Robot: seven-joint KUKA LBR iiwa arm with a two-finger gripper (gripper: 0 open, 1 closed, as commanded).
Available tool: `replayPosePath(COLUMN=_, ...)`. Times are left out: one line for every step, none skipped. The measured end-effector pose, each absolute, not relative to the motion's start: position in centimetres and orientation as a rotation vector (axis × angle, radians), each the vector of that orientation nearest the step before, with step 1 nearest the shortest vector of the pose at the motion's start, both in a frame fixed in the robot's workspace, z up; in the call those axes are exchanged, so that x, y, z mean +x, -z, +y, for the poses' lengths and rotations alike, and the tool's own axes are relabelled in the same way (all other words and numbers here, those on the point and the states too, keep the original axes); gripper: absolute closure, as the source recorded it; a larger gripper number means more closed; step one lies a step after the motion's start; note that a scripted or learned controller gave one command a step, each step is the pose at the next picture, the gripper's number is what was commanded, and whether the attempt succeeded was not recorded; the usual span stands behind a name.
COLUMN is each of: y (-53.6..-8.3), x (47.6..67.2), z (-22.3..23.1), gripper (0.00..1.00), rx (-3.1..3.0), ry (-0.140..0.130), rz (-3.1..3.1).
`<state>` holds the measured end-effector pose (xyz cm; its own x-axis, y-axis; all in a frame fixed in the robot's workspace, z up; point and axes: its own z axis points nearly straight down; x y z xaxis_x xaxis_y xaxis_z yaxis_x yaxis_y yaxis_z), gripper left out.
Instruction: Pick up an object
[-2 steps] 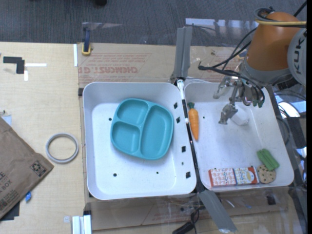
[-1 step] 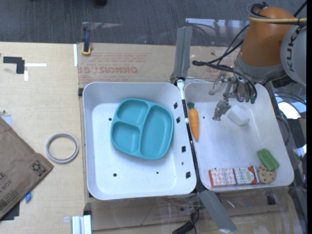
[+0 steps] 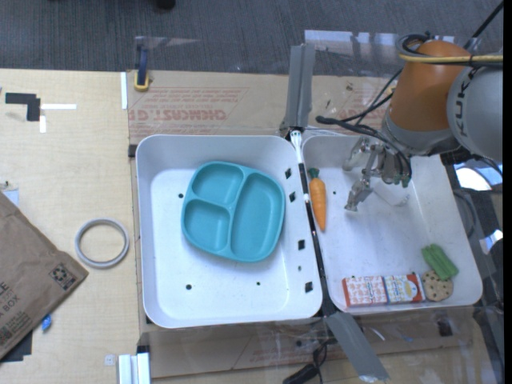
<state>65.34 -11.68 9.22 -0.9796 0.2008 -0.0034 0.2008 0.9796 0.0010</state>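
Seemingly empty, the end effector (image 3: pixel 370 184) hovers in the right bin (image 3: pixel 448 214) with fingers parted, nothing between them. Just to its left lies the carrot (image 3: pixel 318 202), against the bin wall; a descent there risks striking the wall or nudging the carrot aside.

tape roll (image 3: pixel 102 242) on bench, cardboard box (image 3: pixel 28 274) beside

Plate (image 3: pixel 234 212) in left bin (image 3: pixel 152 238)

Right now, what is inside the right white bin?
The right bin holds a carrot, a green piece, a cookie and a flat box. The arm covers its far corner.
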Motion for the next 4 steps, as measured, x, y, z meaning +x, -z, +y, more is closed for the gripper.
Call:
replayPosePath(y=-10.3, x=65.5, z=-11.7, gripper=1.0, rx=0.318, ry=-0.003, rz=3.116)
replayPosePath(y=-19.1, x=60.2, z=-3.8, gripper=1.0, rx=0.446, ry=-0.001, rz=3.108)
replayPosePath(y=-22.2, x=55.2, z=-11.1, gripper=1.0, rx=0.895, ry=0.001, rz=3.012)
replayPosePath(y=-19.1, x=60.7, z=-3.6, gripper=1.0, rx=0.746, ry=0.0, rz=3.05)
